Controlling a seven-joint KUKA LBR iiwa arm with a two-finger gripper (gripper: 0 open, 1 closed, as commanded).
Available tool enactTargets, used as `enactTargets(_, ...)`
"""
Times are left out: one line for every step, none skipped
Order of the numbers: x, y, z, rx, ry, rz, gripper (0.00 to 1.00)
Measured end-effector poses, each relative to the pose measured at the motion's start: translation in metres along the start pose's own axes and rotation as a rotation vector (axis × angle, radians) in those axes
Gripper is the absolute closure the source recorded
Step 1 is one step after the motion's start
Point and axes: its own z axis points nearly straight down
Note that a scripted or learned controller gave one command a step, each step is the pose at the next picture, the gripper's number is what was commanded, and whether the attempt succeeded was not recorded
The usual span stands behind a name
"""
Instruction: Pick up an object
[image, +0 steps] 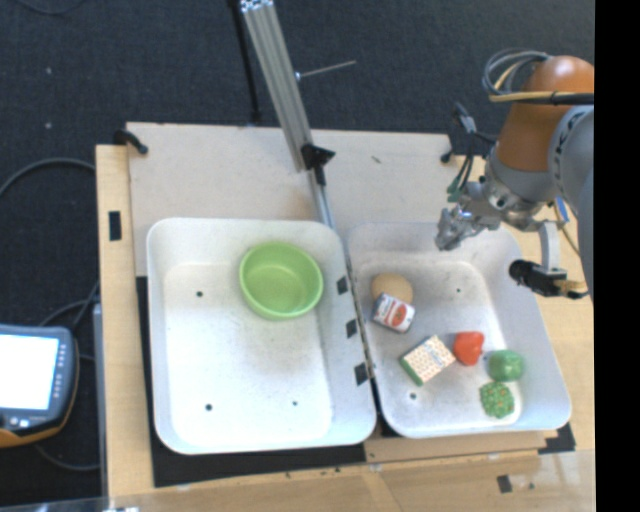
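White plastic forms two shallow bins side by side on the bench. The left bin (180, 400) holds a lime-green bowl (281, 281), upright in its upper middle. The right bin (545, 385) holds the graspable objects: a tan rounded item (393, 287) touching a small red-and-white can (394, 315) just below it, a green-edged patterned box (428, 360) near centre, a red object (469, 347) just right of the box, and two green objects (505, 365) (497, 399) at the lower right, one above the other. The gripper (450, 232) hangs over the upper edge of the right bin, in the upper right of the frame, well apart from every object. Finger spacing cannot be determined; nothing is seen held. A metal pole (285, 90) slants across the upper centre.
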Motion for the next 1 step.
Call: enactTargets(0.0055,0.0039,-0.0475,0.001,0.0,-0.004,1.0)
